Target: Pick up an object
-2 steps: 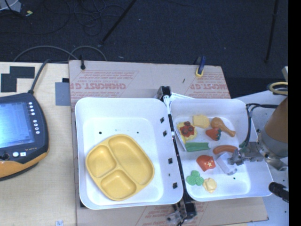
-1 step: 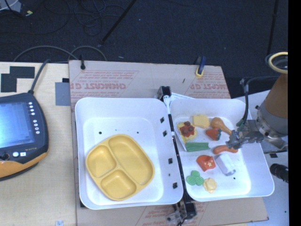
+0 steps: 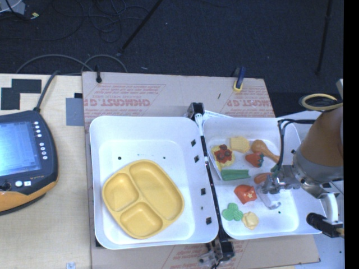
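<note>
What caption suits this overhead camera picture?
Robot gripper reaching among toy foods in the right bin; yellow divided tray in the left.

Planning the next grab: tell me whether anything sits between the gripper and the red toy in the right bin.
Nothing visible does. The gripper hangs low in the right bin, just right of the red toy, with bare white floor between them. The green piece lies above that gap, not in it.

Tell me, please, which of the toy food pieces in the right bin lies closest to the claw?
The red piece with a yellow mark, just left of the claw; the green ones and the yellow ones lie farther off.
</note>
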Motion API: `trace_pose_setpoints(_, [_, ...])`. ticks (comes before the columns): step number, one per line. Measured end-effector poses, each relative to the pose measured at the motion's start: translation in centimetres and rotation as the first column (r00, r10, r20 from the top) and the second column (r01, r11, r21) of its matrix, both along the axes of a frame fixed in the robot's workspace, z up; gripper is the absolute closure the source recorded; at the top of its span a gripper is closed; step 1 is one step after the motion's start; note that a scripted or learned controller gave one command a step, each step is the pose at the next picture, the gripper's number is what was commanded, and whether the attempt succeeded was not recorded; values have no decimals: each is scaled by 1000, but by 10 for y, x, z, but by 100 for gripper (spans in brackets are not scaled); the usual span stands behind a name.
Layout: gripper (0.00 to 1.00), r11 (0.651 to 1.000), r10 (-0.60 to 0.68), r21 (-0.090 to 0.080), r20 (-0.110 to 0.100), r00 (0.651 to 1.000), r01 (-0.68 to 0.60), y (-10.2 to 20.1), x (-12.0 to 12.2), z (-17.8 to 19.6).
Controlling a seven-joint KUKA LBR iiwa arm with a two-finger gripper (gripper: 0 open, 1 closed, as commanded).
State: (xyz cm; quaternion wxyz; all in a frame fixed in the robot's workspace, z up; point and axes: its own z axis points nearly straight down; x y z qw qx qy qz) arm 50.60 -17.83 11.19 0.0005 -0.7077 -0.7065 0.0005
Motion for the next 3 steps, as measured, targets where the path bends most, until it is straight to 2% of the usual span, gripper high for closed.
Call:
trace_pose_setpoints(1, [100,1000,7,8,14,1000,-7,-32,13,-6])
trace_pose_setpoints(2, [100,1000,15,7,4,1000,-15,107,-7,79])
trace_pose_setpoints(3, [100,1000,9,2,3,1000,-9,165,81,75])
